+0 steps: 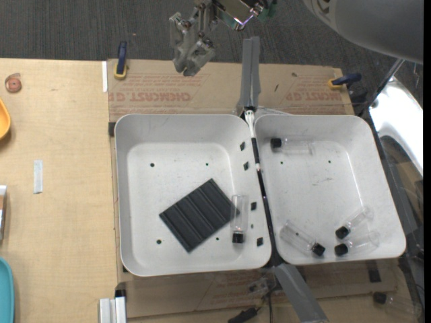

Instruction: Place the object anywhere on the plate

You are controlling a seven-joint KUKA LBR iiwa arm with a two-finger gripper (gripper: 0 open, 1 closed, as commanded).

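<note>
- The vial [237, 219] is a small clear tube with a black cap at its near end; it lies in the left bin [135, 140], close to the bin's right wall, touching or just beside the right edge of the plate.
- The plate [198, 214] is a flat, dark grey rectangle with ridges running along its length, lying turned at an angle on the left bin's floor.
- The right bin [363, 147] holds more clear vials with black caps: one [291, 145] near its far left corner, and three [340, 237] grouped near its near edge.
- Both bins are shallow, white, with rounded corners and small dark holes in their floors; they sit side by side, rims touching.
- The bins rest on brown cardboard on the bench [54, 126].
- The hand [193, 52] hangs high above the far edge of the cardboard, well apart from the bins; whether it is clenched or released cannot be told.
</note>
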